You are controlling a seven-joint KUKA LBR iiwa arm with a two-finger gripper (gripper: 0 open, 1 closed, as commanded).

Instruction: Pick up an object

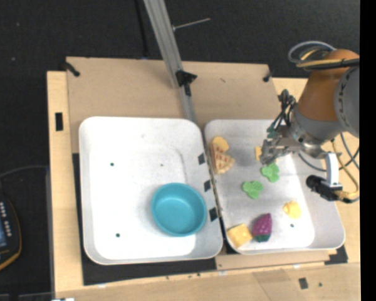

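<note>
A green toy [270, 172] is seen in the right bin [319, 234], lying directly under the hand [269, 155] of the robot arm [318, 108]. The hand is lowered over this toy from the right; whether it touches the toy cannot be told, and how wide the hand stands cannot be told either.

Other things are placed around the green toy in the same bin. A second green piece [252, 189] is found just below and to the left of it. A waffle-like brown piece [222, 162] and a small yellow piece [220, 145] above it are set to the left of the green toy, near the wall shared by the two bins. A purple bunch of grapes [262, 226] is seen well below the green toy, with a yellow block [239, 234] just beside the grapes on their left. A small yellow item [291, 209] lies below and to the right of the green toy.

The left bin [113, 143], further left of the green toy, holds a blue bowl [178, 209] near its lower right corner. Both bins are carried by a light wooden desk [59, 168]. A grey metal pole [166, 39] is seen rising at a slant behind the bins.
</note>
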